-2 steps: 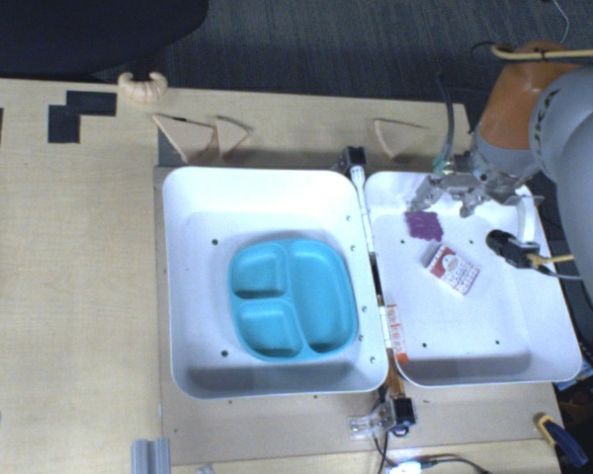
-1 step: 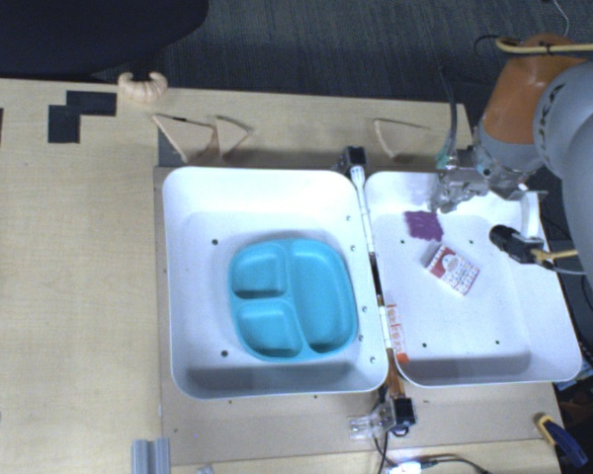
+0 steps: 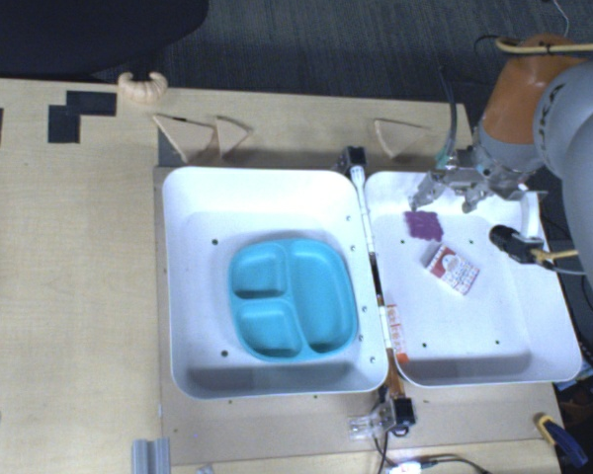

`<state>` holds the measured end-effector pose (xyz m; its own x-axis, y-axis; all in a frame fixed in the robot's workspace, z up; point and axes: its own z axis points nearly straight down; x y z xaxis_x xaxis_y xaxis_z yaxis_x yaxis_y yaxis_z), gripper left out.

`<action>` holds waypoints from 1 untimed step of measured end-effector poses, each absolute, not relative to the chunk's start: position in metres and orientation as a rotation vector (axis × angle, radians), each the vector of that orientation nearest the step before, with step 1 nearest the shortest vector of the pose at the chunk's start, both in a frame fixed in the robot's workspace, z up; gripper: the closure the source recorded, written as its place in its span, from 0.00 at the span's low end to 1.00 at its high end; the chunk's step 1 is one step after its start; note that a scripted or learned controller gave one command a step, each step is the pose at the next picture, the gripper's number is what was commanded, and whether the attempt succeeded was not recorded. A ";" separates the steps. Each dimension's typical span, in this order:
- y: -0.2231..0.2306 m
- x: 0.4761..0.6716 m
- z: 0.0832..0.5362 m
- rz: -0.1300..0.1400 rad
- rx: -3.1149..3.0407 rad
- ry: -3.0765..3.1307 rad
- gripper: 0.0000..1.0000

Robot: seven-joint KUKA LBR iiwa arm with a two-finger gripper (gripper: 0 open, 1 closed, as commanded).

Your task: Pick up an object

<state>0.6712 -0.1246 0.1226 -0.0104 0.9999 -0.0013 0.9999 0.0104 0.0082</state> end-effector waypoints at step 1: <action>-0.124 0.588 0.087 0.005 2.215 2.221 0.00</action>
<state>0.5878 -0.1239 0.0867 -0.0027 1.0000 -0.0011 1.0000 0.0027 0.0052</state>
